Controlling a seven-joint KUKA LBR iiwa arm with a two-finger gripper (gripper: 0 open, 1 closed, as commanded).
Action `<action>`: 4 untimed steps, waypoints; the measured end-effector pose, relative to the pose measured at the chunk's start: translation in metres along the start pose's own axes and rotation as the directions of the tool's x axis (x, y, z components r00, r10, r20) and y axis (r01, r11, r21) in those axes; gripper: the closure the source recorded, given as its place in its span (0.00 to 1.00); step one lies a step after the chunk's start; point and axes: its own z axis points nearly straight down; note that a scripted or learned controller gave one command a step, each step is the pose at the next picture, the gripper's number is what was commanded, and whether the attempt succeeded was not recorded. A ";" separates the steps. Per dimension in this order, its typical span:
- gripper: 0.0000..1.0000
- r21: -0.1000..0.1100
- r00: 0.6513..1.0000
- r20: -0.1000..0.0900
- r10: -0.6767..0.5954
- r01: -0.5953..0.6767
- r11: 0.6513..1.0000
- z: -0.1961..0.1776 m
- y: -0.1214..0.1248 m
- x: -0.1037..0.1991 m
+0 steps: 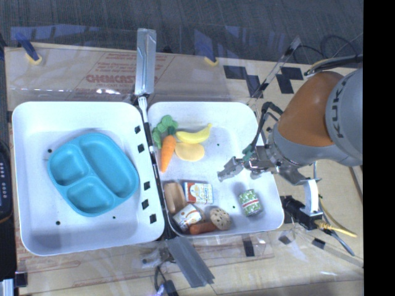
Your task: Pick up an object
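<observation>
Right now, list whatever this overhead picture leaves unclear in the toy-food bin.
- Claw: too small and blurred in the camera view; its opening is unreadable.
- Sausage: partly hidden under the cookie and cup.
- Carton and can: label print too small to read.

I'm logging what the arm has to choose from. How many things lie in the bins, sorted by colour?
Blue: 1, the divided plate
Yellow: 2, the banana and the lemon slice
Orange: 1, the carrot
Green: 2, the broccoli and the can
Brown or tan: 3, the bread, the cookie, the sausage
White with print: 2, the carton and the cup
Total: 11
</observation>
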 end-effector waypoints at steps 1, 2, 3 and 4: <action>0.00 0.004 1.000 -0.002 0.000 0.000 1.000 0.058 0.111 -0.038; 0.00 -0.002 0.988 0.000 -0.153 0.153 0.988 0.105 0.162 0.032; 0.00 -0.004 0.946 0.003 -0.324 0.324 0.946 0.071 0.157 0.040; 0.00 -0.003 0.926 0.003 -0.377 0.377 0.926 0.103 0.164 0.055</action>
